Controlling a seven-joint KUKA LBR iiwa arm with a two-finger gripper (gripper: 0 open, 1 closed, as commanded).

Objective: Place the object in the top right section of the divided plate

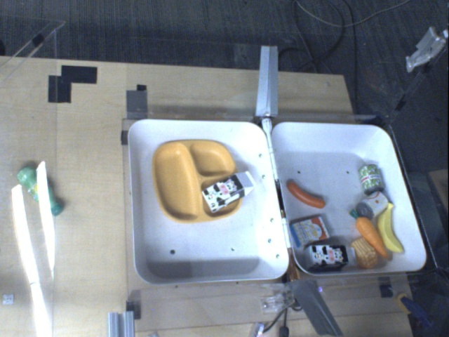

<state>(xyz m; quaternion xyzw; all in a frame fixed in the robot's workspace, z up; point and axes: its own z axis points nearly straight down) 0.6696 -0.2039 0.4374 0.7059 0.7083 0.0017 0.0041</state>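
Left bin holds the yellow divided plate: one long section on its left, two smaller ones on its right. Top right section is bare. A small milk carton, white with black patches, lies on its side in the lower right section, its gabled end poking over the plate's right rim toward the bin wall. I take this for the task's thing, one compartment short of target. Claw state: cannot tell from this view. Handling, as judgement: a toy carton, probably light and hollow with stiff flat walls, smooth enough to slip under a weak pinch and to skid on the plate's slick curve. Best hold is across the two broad flat faces at mid-body, clear of the tapered gable and the plate's dividing ridge. Right bin carries a sausage, can, banana, carrot and a second patched carton.
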